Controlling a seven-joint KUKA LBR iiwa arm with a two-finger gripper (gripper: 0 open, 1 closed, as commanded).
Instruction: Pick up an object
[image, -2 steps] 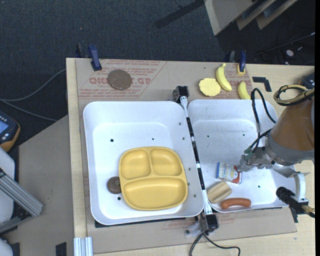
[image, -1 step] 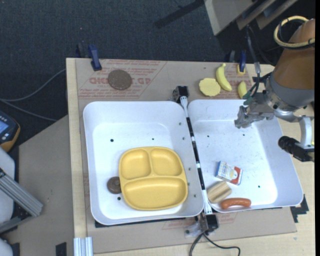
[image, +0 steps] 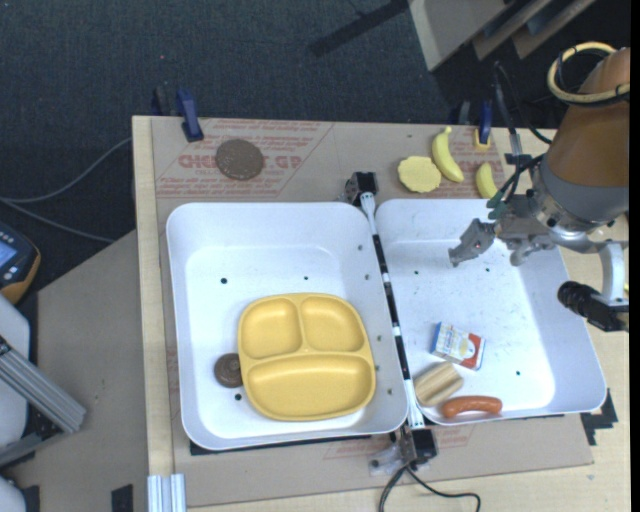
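One yellow tray (image: 305, 368); two bananas (image: 447, 156); one sausage (image: 471, 406).

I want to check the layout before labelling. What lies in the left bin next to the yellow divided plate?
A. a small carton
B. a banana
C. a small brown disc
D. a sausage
C: the small brown disc lies at the yellow divided plate's left edge in the left bin.

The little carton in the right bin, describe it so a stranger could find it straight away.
Look in the right bin, toward its near left corner. The small carton lies flat there, just above a tan bread roll and an orange sausage. It alone is boxy, white with blue and red print.
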